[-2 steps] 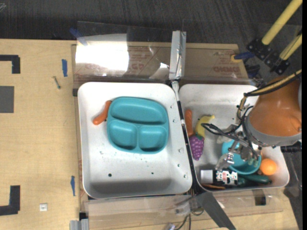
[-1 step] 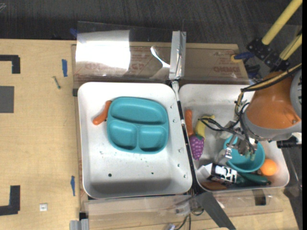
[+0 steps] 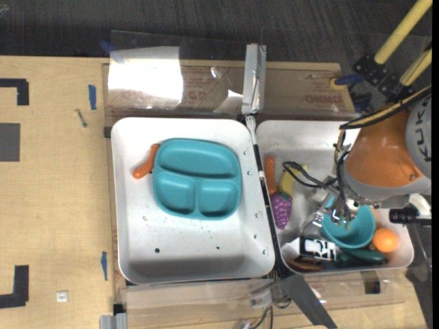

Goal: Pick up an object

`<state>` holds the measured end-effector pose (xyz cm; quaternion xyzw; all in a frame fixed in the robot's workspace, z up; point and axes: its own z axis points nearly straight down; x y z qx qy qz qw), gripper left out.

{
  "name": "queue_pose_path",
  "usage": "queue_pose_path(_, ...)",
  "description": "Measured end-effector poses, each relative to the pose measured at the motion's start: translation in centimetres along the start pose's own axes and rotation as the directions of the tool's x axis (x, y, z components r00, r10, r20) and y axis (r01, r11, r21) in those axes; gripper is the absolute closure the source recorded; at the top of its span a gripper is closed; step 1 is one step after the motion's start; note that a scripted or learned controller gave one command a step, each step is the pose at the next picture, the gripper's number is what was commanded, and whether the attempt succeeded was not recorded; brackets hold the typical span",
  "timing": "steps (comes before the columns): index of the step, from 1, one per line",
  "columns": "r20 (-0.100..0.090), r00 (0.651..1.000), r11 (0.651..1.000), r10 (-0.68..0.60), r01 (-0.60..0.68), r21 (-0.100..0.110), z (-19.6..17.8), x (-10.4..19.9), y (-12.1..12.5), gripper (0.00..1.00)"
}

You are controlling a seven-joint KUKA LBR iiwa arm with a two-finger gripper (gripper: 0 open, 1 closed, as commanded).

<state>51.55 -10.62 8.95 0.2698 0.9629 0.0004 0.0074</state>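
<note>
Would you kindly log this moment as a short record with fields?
left bin: teal divided plate, with an orange carrot at its left edge
right bin: teal bowl, orange ball, purple grapes, other small items
arm: over the right bin
end effector: low, at the bowl's left rim
grasp: cannot tell

A: What's around the rig?
B: Dark grey carpet floor [image 3: 171,5] along the top. Light wood tabletop [image 3: 48,184] runs left, well away from the hand's side.
A: Markings?
B: Black tape corner marks [image 3: 17,91] on the wood, plus short blue tape strips [image 3: 92,96].
A: Behind the bins?
B: Clear plastic sheet [image 3: 147,81] over brown cardboard [image 3: 302,88], strong glare on its left part. Yellow poles [image 3: 411,19] with black clamps top right, above the hand.
</note>
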Motion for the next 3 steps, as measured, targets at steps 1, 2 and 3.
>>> queue_pose_path(1, -0.005, 0.999, 0.999, 0.042, -0.042, 0.000, -3.2, -10.5, 7.1, 0.00)
queue_pose_path(2, -0.003, 0.995, 0.995, -0.097, 0.097, -0.001, 0.1, -4.0, 3.0, 0.00)
queue_pose_path(3, -0.010, 0.976, 0.977, -0.215, 0.215, 0.001, -0.2, -3.0, 2.8, 0.00)
